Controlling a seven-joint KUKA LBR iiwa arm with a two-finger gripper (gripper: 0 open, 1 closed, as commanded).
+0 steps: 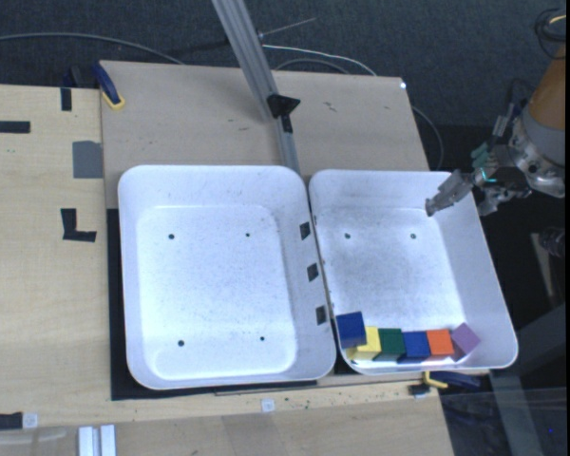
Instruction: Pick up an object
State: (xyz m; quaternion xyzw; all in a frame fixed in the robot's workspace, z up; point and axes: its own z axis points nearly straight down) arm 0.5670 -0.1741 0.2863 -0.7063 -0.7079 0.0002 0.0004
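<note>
Blocks are lying in a tight row along the near edge of the right bin (475,255), and we are watching the arm (551,112) reaching in over that bin's far right corner. We are counting a blue block (350,328) at the left end, sitting slightly farther from the near wall than the rest, then a yellow block (368,343), a green block (390,341), a second blue block (416,344), an orange block (439,342) and a purple block (465,337) tilting against the right end. All six are touching or nearly touching their neighbours. The left bin (214,274) is sitting just beside it.

The gripper (448,197) is hanging at the right bin's far right rim, well apart from the row, and we are seeing nothing between its fingers; whether they are spread or closed we cannot tell at this angle.

We are judging this to be the approach step, with no object yet picked. The next move is calling for a long travel toward the near edge, then a descent onto one block. The crowding is likely making a clean grasp hard; the blue block at the left end, standing a little proud of the row, is looking like the easiest target.
</note>
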